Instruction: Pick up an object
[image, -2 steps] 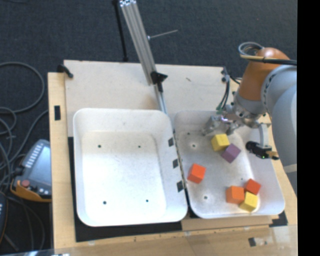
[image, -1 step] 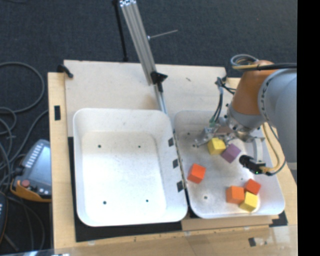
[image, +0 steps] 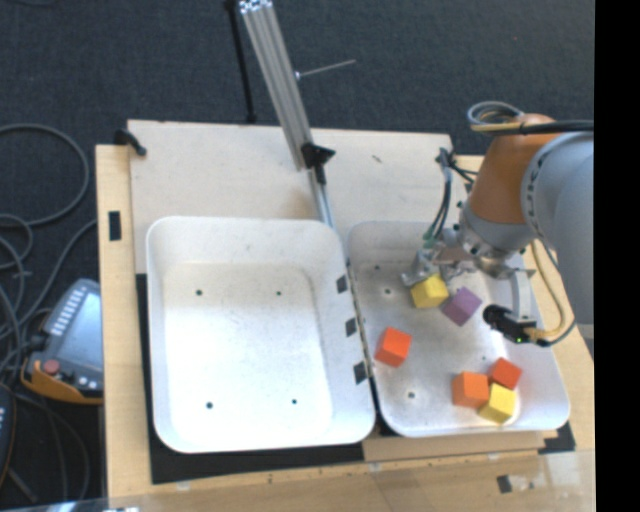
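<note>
Right bin (image: 530, 415): arm's wrist hides the fingers (image: 437, 272) above yellow cube (image: 430, 292); grip unreadable.

Two bins side by side on the bench (image: 220, 180), six blocks in the right bin (image: 540, 420), gripper (image: 432, 272) above one block (image: 430, 292) near that bin's rear

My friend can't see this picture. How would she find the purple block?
Look in the right-hand white bin. Near its top, just below the grey and orange arm, the purple block sits beside a yellow block. It is the only purple one; the others are orange or yellow.
</note>
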